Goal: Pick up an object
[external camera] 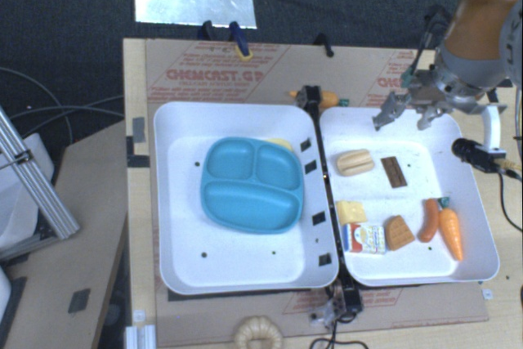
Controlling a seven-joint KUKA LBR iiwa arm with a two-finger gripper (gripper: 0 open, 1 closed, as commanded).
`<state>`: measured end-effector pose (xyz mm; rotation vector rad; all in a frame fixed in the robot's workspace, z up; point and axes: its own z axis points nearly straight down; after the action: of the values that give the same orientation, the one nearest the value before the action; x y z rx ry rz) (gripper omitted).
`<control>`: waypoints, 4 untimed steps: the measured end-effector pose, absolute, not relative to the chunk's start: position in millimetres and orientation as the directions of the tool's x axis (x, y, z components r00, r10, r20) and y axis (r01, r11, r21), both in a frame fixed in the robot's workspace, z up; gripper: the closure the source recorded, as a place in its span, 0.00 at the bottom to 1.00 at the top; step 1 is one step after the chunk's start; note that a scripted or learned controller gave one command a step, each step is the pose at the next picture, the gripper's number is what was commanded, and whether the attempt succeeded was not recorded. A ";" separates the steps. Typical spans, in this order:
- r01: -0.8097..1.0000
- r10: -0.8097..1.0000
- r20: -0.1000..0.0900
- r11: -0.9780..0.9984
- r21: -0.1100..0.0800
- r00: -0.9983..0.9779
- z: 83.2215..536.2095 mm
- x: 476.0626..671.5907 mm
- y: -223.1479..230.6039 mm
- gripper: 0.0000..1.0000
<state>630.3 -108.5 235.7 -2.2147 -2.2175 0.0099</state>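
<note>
Spreading apart with nothing between them, the jaws of the gripper (404, 115) are hanging over the far edge of the right bin (474, 200), the grey arm (482, 20) reaching in from the right. Nearest below, a bread roll (355, 162) is lying with its long axis across the bin, left to right. Beside it a brown chocolate bar (394, 172) is pointing near to far, slightly tilted. Two carrots (441, 226) are lying close together, leafy ends pointing away. A yellow cheese wedge (352, 212), a small carton (364, 239) and a toast slice (399, 232) are sitting near the front. In the left bin (176, 176) a blue divided plate (252, 183) is resting.
</note>
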 end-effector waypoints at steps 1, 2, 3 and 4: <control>1.000 1.000 0.000 0.003 0.002 -0.003 242.5 632.6 -108.3 0.00; 1.000 1.000 0.000 0.006 -0.002 -0.006 192.7 634.3 -98.0 0.00; 1.000 1.000 0.001 0.007 -0.003 -0.007 132.1 632.6 -90.7 0.00; 1.000 1.000 0.000 0.002 -0.003 -0.002 81.6 632.0 -90.2 0.00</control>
<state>632.0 -90.2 81.6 -2.2173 -2.2222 0.0030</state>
